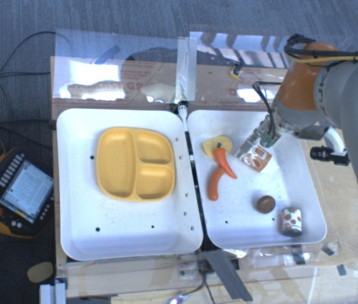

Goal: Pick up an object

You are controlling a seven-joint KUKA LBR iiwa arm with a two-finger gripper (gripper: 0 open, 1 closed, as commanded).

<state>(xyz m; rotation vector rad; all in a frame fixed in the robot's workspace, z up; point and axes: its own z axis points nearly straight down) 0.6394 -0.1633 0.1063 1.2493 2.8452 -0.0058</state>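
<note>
Both white bins [128, 246] look smooth semi-gloss plastic, yellow divided tray [135, 163] matt plastic, orange carrot [219, 173] smooth glossy plastic, brown ball [265, 203] dull-sheened, small can [291, 220] printed label with shiny metal rim, clear back panels [185, 68] glossy and reflective, bench edge [337, 189] bare matt wood.

right bin [305, 189]: carrot [218, 173] and yellow piece [217, 146] crowded 9 o'clock side | small packet [257, 158] beside gripper [255, 145] at centre | brown ball [265, 203], can [291, 220] blocked 5 o'clock corner | 7 o'clock floor lay open | left bin [71, 227]: yellow tray [135, 163] filled centre
</note>
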